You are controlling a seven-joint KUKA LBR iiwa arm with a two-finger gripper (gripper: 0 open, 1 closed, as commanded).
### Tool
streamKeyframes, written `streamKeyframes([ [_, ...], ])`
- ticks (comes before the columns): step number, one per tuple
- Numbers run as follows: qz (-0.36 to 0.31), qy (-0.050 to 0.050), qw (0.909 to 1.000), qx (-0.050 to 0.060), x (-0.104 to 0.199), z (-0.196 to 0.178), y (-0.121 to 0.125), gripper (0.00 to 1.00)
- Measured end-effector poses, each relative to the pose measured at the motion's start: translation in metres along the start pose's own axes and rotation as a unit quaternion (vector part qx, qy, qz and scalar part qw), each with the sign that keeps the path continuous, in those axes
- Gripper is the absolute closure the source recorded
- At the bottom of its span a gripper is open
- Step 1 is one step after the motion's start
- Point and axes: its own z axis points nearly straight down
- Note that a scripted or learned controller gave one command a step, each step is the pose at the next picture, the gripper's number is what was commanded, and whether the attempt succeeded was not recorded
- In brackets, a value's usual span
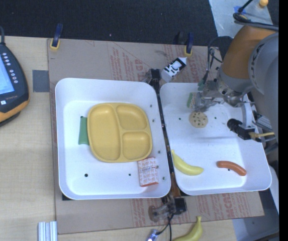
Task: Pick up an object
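The gripper (200, 103) hovers just above the cookie (198, 119); its grip can't be judged. Next: lower and close.

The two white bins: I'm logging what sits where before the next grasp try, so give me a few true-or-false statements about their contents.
1. The yellow divided tray lies in the left bin. True.
2. The banana lies in the left bin. False: it lies in the right bin, near its left wall.
3. The hot dog lies in the right bin. True.
4. The cookie rests on the yellow divided tray. False: it lies on the right bin's floor, just below the gripper.
5. A red-and-white packet lies below the tray in the left bin. True.
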Motion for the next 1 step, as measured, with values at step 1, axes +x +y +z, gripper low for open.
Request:
streamKeyframes([
  [1, 0.0, 0.0, 1.0, 0.0, 0.0001, 0.0002, -0.0001, 0.0],
])
